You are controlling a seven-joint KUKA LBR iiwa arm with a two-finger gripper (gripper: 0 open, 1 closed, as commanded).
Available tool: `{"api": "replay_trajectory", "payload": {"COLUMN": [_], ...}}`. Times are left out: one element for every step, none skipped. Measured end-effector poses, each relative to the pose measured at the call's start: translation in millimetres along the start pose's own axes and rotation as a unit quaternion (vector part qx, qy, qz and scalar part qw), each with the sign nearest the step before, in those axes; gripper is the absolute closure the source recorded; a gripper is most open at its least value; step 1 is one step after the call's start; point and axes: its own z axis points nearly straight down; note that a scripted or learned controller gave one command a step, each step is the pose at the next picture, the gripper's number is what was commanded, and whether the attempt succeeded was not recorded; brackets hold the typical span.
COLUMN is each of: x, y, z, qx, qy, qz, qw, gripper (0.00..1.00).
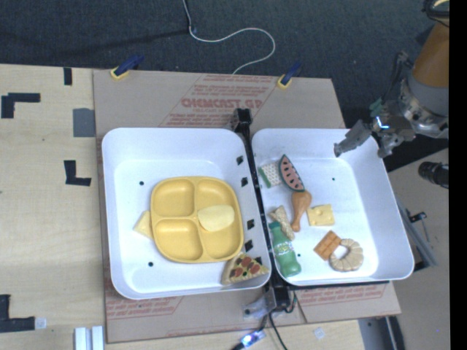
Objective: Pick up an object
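Note:
My gripper [369, 143] hangs over the far right corner of the right bin [365, 177], open, with nothing between its fingers. Below and left of it lie toy foods: a watermelon slice [290, 172], a chicken drumstick [300, 208], a cheese cube [320, 215], a green bottle [284, 250], an orange cracker [327, 244] and a ring doughnut [347, 254]. None of them touches the gripper; the watermelon slice is the nearest.
The left bin [124, 166] holds a yellow divided plate [182, 235] with a pale chip [216, 217] on it. A pizza slice [244, 268] lies at its near right corner and a yellow wedge [141, 225] pokes out at the plate's left. A white cable [233, 35] runs behind the bins.

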Motion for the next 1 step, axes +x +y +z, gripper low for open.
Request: {"api": "replay_trajectory", "payload": {"x": [0.4], "y": [1.8], "z": [-7.1], "qx": [-0.006], "qy": [-0.001], "qz": [-0.002], "qw": [1.0], "gripper": [0.0]}}
